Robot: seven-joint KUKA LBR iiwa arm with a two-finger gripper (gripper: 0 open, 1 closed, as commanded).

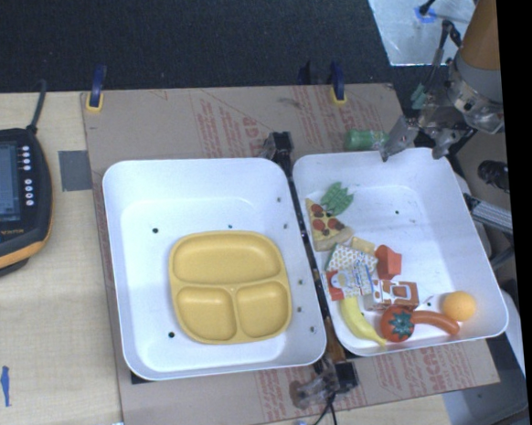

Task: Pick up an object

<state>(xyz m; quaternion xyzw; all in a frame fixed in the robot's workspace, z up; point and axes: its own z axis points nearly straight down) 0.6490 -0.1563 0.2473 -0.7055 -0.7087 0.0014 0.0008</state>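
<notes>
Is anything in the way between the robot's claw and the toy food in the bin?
Nothing visible blocks it. The gripper sits over the right bin's far rim, and bare white floor lies between it and the toy pile: the pizza slice, banana and orange.

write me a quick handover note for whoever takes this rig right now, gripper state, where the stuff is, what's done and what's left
Gripper: hovering over the top edge of the right bin, nothing between its fingers; open or shut is not clear from here.
Things: all toy food sits in the right bin's lower left part: pizza slice, green leafy piece, banana, tomato, orange ball, plus small cartons and a red piece.
Left bin holds a yellow divided tray.
Done: nothing picked yet.
Left: descend on one object, grasp it, lift it.
</notes>
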